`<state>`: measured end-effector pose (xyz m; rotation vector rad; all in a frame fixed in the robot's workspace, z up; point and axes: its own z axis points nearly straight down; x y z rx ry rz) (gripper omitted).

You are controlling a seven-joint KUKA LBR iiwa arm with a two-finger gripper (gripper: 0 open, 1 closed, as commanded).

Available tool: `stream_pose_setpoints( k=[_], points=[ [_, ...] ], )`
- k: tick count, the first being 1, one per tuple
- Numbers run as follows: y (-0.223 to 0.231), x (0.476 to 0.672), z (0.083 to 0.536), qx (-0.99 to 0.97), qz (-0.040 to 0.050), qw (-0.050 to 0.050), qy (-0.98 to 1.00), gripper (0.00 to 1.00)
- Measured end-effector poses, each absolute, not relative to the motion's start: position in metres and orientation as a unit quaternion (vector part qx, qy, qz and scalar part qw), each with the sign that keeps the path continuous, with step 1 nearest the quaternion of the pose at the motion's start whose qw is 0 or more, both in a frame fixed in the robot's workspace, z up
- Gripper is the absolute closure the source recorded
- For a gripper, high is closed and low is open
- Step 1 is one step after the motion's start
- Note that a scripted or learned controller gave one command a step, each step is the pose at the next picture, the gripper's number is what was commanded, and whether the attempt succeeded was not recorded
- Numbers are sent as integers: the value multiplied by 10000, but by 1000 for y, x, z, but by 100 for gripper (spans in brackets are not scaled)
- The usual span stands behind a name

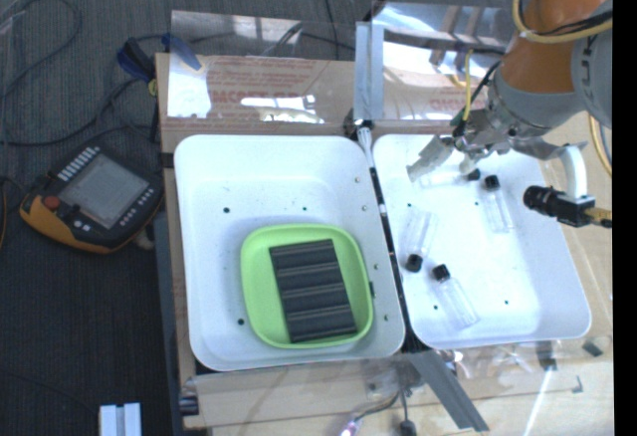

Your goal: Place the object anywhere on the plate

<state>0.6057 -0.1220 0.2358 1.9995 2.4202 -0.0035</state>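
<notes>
A green square plate point(257, 265) lies in the left bin point(209, 185), near its front. On the plate rests a dark grey ribbed block point(312, 290). In the right bin point(537, 305) lie three clear vials with black caps: one near the divider point(418, 237), one toward the front point(453, 297) and one farther back point(495, 202). My gripper point(436, 159) hangs over the back left part of the right bin, apart from the vials and far from the plate. I see nothing held in it.
The grey arm with its orange band point(562, 1) comes in from the upper right. A black fitting point(553, 202) sticks out over the right bin's right side. A teach pendant point(95, 197) lies on the floor to the left. Clear panels stand behind the bins.
</notes>
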Motion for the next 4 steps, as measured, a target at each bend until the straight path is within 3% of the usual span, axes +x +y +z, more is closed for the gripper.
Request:
stream_pose_setpoints(
  k=[1,2,3,4],
  points=[
    [-134,601,270,6077,-12,17,7941,0],
    [-117,608,305,5490,-8,16,8358,0],
    [-97,593,334,4834,-5,21,8754,0],
    [-59,597,408,3846,0,22,9231,0]
  ],
)
